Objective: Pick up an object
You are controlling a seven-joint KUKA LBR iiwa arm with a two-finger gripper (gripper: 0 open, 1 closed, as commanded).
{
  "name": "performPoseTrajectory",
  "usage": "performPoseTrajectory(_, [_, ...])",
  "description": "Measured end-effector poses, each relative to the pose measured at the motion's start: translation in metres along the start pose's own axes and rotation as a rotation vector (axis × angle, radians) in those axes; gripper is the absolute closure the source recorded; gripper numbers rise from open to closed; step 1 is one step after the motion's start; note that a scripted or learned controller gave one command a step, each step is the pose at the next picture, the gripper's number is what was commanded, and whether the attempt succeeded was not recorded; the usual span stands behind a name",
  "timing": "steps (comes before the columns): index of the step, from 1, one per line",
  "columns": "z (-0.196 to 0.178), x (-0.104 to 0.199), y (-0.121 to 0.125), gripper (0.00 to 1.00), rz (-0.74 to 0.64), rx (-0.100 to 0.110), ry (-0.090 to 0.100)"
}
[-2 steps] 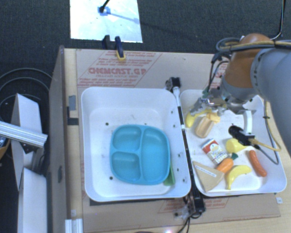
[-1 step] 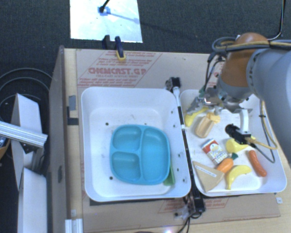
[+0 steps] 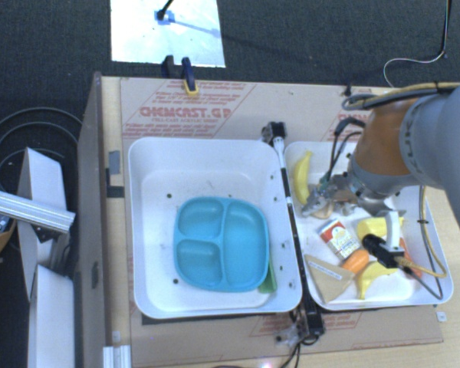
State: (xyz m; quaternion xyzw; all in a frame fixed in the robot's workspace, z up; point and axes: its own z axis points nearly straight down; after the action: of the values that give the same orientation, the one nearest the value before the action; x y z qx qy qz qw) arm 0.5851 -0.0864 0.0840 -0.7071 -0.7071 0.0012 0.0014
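My gripper point(image 3: 320, 201) is low in the right bin point(image 3: 433, 240), near its left side, under the grey arm with the orange band point(image 3: 383, 138). A yellow banana point(image 3: 300, 176) lies just left of the gripper, along the bin's left wall. A small red and white box point(image 3: 337, 238) sits just below the gripper. Further right and lower lie an orange carrot-like piece point(image 3: 356, 261), a yellow block point(image 3: 372, 227), a second yellow piece point(image 3: 370, 277) and a tan wedge point(image 3: 328, 270). The arm hides whatever lies right under the gripper.
The left bin point(image 3: 157, 205) holds a blue divided plate point(image 3: 221, 244) with a green item point(image 3: 269, 280) at its right edge. A rim divides the two bins point(image 3: 287, 213). Cables run along the right bin's right side point(image 3: 425, 263).
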Motion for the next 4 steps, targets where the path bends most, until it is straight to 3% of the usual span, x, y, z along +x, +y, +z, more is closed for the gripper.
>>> performPoseTrajectory(1, [0.000, -0.003, -0.028, 0.00, 0.000, -0.001, 0.000])
performPoseTrajectory(2, [-0.002, 0.000, 0.038, 0.00, -0.006, -0.012, -0.001])
performPoseTrajectory(4, [0.001, -0.003, -0.054, 0.00, 0.000, 0.001, 0.001])
